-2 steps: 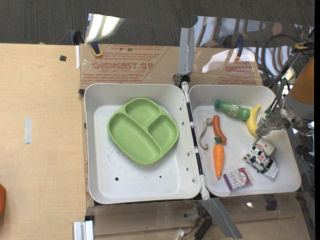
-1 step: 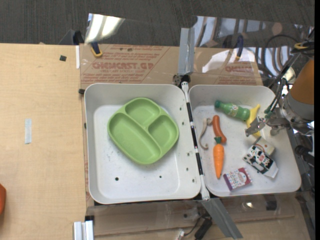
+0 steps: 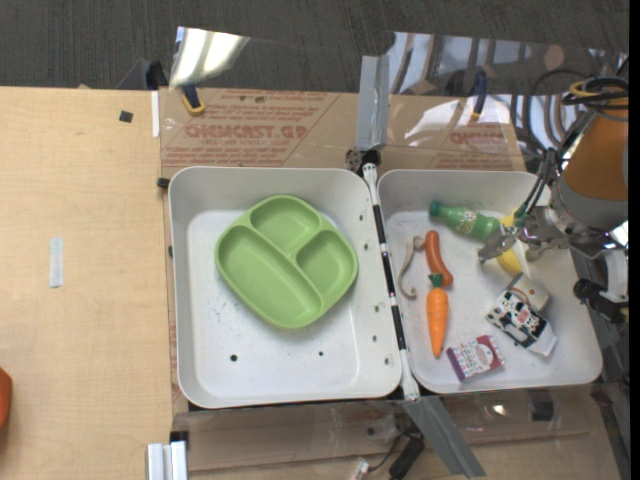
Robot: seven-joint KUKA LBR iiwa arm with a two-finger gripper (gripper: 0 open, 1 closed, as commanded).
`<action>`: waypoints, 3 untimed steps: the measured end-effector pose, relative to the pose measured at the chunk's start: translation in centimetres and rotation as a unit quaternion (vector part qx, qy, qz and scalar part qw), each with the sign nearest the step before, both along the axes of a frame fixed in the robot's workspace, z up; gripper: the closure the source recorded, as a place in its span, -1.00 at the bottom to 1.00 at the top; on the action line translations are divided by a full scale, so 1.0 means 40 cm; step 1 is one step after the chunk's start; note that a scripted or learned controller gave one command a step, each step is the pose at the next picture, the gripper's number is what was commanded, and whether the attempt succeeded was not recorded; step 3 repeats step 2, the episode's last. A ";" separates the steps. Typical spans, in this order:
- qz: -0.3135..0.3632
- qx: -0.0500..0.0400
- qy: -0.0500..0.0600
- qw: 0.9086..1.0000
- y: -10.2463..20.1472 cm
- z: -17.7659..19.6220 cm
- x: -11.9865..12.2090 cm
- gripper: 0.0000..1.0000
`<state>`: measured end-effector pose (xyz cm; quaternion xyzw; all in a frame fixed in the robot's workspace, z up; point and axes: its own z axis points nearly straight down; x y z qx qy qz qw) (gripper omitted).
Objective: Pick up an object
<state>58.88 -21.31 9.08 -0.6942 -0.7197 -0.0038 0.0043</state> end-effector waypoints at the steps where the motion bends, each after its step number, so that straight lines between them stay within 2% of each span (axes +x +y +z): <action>1: 0.000 -0.004 -0.001 1.000 -0.008 0.024 0.000 1.00; 2: -0.017 -0.006 0.001 1.000 0.176 0.335 -0.172 1.00; 3: -0.017 -0.006 0.001 1.000 0.176 0.335 -0.172 1.00</action>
